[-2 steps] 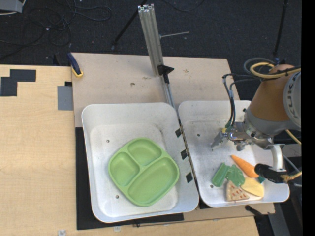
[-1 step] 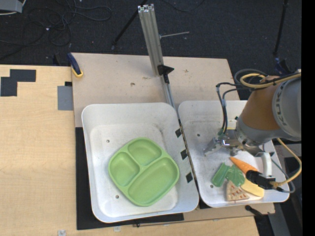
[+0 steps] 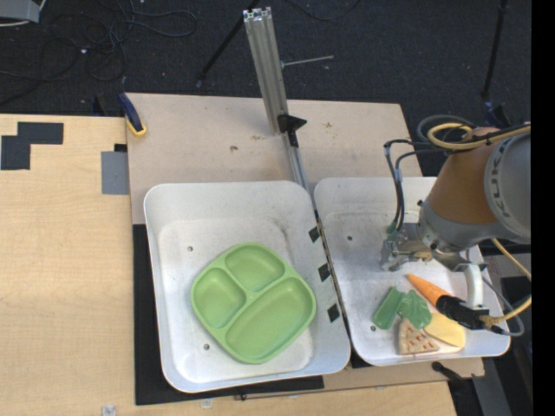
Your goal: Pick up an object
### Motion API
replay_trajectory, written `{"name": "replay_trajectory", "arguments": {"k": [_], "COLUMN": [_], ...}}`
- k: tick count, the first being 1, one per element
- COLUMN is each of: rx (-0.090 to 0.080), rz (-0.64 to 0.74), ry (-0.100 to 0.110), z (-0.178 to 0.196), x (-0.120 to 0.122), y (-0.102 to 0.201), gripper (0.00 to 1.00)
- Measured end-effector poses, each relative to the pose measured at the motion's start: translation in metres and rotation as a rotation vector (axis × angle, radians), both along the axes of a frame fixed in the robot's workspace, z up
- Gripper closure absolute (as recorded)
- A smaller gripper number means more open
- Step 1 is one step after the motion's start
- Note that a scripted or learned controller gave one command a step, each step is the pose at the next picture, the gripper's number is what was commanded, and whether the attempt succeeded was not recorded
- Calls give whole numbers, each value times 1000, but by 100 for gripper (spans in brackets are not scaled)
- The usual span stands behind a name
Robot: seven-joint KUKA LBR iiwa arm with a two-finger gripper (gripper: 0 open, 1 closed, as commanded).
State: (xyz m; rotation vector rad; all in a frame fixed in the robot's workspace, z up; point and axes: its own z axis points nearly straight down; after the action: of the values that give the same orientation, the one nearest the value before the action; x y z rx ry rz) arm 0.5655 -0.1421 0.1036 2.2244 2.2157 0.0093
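1 carrot (image 3: 422, 286) just below claw (image 3: 401, 256)

in the right bin (image 3: 364, 224), toward its near corner, a small heap of toy food lies together: a green chunky piece (image 3: 401, 308), an orange carrot (image 3: 430, 289) with a dark end lying slantwise just above it, a yellow cheese wedge (image 3: 444, 328) touching both, and a tan waffle-patterned piece (image 3: 416, 342) at the bin's near edge.
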Motion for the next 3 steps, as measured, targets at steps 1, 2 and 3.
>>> {"name": "replay_trajectory", "arguments": {"k": [1,2,3], "rx": [-3,-3,-3], "rz": [5,6,6], "ry": [6,4,4], "z": [42,89,130], "x": [-1,-7,-6], "y": [0,6,5], "gripper": [100,100,100]}}
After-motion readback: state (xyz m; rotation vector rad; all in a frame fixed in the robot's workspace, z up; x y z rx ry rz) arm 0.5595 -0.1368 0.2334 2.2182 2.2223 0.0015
